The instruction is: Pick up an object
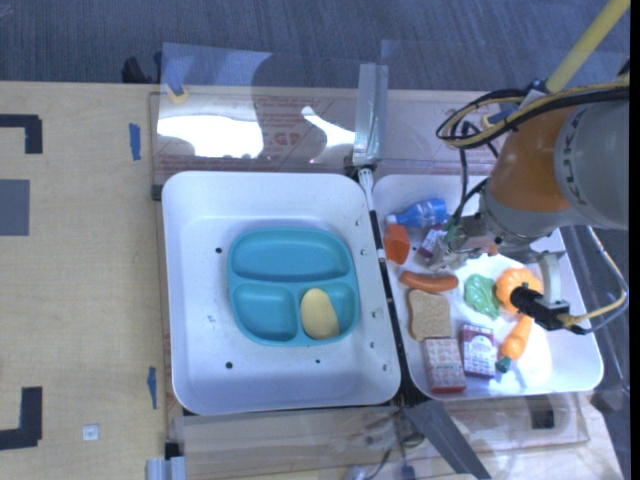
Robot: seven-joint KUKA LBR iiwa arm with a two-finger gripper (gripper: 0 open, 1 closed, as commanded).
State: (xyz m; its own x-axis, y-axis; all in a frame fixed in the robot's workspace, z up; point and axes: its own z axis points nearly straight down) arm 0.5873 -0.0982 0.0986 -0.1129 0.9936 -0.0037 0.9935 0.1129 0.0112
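Camera view, nearest edge first: the right bin (pixel 585 368) holds a crowd of toy food. Closest lie a red carton (pixel 443 364) and a small red-and-white packet (pixel 479 349), with a toy carrot (pixel 517 337) just beside them. Behind these are a slice of toy bread (pixel 430 315), a green vegetable piece (pixel 480 293) and an orange fruit (pixel 518 284) partly covered by a black fitting.

Further back a toy sausage (pixel 430 281) lies crosswise, near the bin's left wall. Just beyond it the gripper (pixel 447 246) hangs low over the clutter, above a small dark item too blurred to name; whether it is spread or closed I cannot tell, and nothing is visibly held. A red-orange cup-like piece (pixel 397 243) and a blue bottle (pixel 421 213) lie at the far end.

The sausage looks like the likeliest pick, being just beside the gripper. It is probably light, stiff plastic with a smooth, rounded skin that could roll or slip out, so a grasp across its middle, square to its length, seems safest.

In the left bin (pixel 190 268), a teal divided tray (pixel 290 258) carries a yellow, potato-like piece (pixel 319 313) in its near-right compartment.
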